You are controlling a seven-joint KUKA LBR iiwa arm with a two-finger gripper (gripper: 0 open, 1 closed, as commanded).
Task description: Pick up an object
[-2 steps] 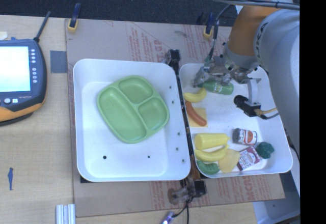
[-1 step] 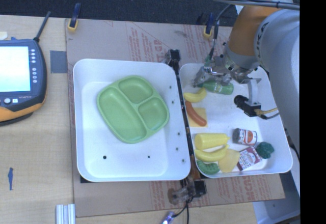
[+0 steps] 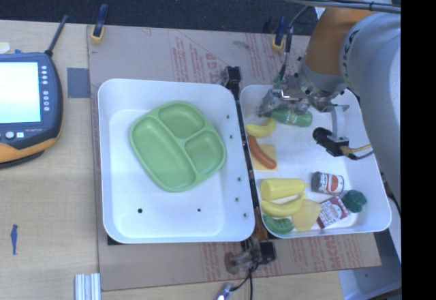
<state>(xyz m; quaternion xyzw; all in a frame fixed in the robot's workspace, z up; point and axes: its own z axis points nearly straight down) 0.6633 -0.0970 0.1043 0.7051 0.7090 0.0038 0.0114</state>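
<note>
The cardboard sheet point(image 3: 170, 53) under the bins carries faint red printing, too washed out to read. A small jar point(image 3: 328, 183) and a packet point(image 3: 332, 212) in the right bin point(image 3: 371, 176) have red and white labels, but their writing is too small to make out. The handheld controller point(image 3: 24, 104) at the left edge of the worktop point(image 3: 48, 203) shows a pale blank screen.

The pincer point(image 3: 289, 102) sits low at the far end of the right bin, directly over a green object point(image 3: 294, 117). It appears to touch that object, though whether its fingers are apart or together cannot be told.

The green object is longish and lies sideways, partly hidden by the pincer. Just left of it lies a yellow banana point(image 3: 261, 129), with an orange sausage point(image 3: 261, 153) nearer. The left bin point(image 3: 116, 223) holds a green divided plate point(image 3: 177, 145).
</note>
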